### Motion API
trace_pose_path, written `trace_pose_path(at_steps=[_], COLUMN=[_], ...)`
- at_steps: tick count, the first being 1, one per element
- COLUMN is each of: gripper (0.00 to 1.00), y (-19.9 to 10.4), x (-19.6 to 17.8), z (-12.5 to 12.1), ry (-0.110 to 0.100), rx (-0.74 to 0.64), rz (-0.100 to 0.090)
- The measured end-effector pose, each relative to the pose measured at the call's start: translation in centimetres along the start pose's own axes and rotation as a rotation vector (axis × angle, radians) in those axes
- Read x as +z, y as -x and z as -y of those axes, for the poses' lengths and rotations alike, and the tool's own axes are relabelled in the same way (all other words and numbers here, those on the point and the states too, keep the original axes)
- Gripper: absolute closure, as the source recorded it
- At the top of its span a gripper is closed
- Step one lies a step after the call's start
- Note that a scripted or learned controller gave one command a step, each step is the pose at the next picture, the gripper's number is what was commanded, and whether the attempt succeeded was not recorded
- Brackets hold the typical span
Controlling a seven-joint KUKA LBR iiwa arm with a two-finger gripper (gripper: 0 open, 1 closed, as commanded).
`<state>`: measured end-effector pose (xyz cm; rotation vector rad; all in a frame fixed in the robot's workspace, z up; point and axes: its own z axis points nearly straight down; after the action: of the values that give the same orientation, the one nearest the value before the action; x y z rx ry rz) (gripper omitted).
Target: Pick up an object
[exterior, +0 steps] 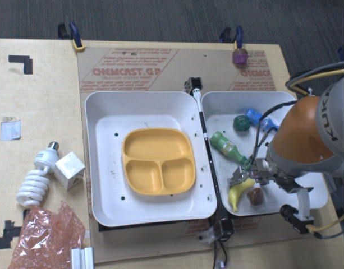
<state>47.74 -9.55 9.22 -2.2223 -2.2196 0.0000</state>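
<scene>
In the right bin (222,108), a curved yellow banana (237,194) lies.

2 white bins sit side by side. The left bin (104,150) holds a yellow 3-compartment tray (159,161). In the right bin (222,102), the gripper (241,175) hangs above a banana (237,194), beside a green bottle (226,146) and a brown object (254,195).

Even, bright overhead light fills the bench, throwing only soft, short shadows inside the white bins (104,150) and beside the yellow tray (159,161), with mild glare on the bin rims and slightly soft, grainy detail throughout.
</scene>
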Motion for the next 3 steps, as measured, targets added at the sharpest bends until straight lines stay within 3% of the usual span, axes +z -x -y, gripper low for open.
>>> trace_pose_path(at_steps=[1,2,3], gripper=[1.0,1.0,0.0], y=[0.0,-5.6,-5.6], x=[-1.0,-10.0,-10.0], z=[-0.1,-7.2,-7.2], ry=[0.003,0.001,0.001], rx=[0.002,-0.003,-0.003], rz=[0.0,0.001,0.001])
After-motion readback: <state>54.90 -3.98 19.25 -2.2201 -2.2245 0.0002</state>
